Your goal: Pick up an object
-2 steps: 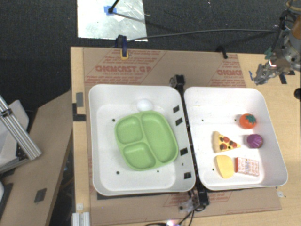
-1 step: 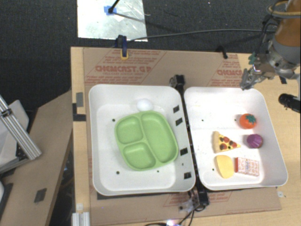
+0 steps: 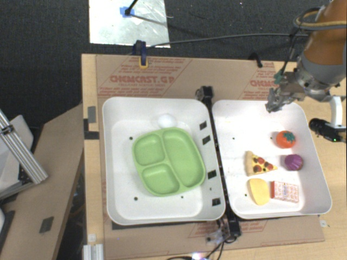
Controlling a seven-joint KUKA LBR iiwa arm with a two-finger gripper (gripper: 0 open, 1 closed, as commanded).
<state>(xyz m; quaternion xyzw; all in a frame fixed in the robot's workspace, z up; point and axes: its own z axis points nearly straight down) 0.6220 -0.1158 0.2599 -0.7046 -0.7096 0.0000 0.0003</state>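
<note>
The right bin (image 3: 233,145) holds several toy foods: an orange tomato (image 3: 285,139), a purple round piece (image 3: 293,162), a pizza slice (image 3: 258,163), a yellow wedge (image 3: 259,191) and a red-patterned packet (image 3: 285,191). My gripper (image 3: 272,104) hangs over the bin's far edge, up and to the left of the tomato, clear of all the pieces. Nothing shows between its fingers.
The left bin (image 3: 116,161) carries a green three-compartment tray (image 3: 168,161) and a small white lump (image 3: 166,120) behind it. A black divider (image 3: 212,150) runs between the bins. The grey and orange arm (image 3: 324,47) comes in from the upper right.
</note>
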